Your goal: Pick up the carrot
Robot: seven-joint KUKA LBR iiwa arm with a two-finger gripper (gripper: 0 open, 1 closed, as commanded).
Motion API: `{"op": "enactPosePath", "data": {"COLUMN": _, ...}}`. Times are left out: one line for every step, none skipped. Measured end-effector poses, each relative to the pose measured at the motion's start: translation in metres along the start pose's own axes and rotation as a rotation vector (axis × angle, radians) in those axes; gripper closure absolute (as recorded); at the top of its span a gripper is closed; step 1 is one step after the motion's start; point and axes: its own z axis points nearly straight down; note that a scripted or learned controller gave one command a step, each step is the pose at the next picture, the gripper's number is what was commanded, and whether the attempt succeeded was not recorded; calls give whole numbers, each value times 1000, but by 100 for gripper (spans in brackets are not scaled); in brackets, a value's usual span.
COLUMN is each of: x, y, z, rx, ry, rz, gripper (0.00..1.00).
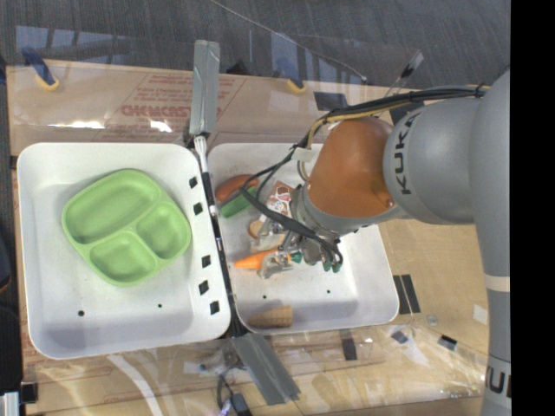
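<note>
You cannot tell from this view whether the jaws are apart or together: the gripper (pixel 282 263) is low in the right bin (pixel 373 284), and its tip is a tangle of metal and cable seen from above. What you can see is the carrot (pixel 251 263) lying on the bin floor, its orange body sticking out to the left of the gripper with the near end touching or just under the tip. The carrot looks to be resting flat, not lifted, so count the pick as not yet done; the grasp itself is unconfirmed.

Around it, a reddish-orange piece of food (pixel 234 186) lies near the bin's upper left, a small brown item (pixel 257 228) sits just above the carrot, and a bread-like piece (pixel 271 318) rests near the front wall. The left bin (pixel 52 310) holds a green divided plate (pixel 127 225), well apart from the work.
</note>
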Motion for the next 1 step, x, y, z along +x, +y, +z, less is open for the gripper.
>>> {"op": "enactPosePath", "data": {"x": 3, "y": 56, "z": -116, "rx": 0, "ry": -7, "rz": 18, "gripper": 100}}
